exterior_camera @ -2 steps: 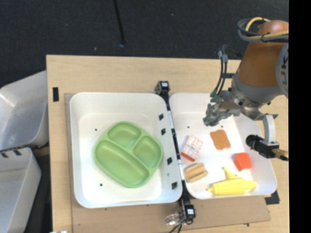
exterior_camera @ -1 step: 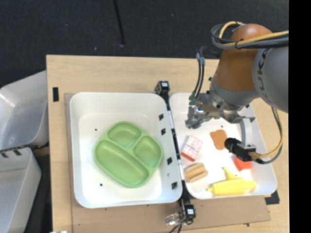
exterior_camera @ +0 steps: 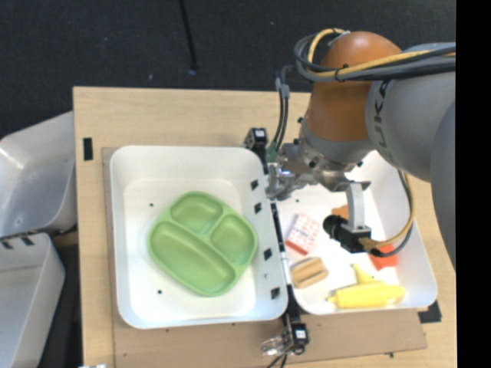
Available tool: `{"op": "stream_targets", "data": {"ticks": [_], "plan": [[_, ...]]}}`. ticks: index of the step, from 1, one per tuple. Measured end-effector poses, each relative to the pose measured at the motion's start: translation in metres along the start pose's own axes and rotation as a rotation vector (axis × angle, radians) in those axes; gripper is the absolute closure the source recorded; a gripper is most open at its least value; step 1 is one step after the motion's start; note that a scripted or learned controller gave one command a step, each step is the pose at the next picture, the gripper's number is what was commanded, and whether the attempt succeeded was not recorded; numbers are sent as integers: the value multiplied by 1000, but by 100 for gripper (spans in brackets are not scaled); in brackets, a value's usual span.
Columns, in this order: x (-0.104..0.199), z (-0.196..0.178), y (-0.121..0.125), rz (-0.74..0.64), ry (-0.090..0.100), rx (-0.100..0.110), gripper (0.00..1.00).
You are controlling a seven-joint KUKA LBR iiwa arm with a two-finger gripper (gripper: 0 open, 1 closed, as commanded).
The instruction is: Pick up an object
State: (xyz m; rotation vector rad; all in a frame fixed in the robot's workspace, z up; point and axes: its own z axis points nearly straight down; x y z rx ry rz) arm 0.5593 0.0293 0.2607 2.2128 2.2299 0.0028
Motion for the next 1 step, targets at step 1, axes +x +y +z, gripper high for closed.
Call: {"op": "stream_targets", "data": {"ticks": [1], "plan": [[56,-2,10,0,0,0,100]]}}
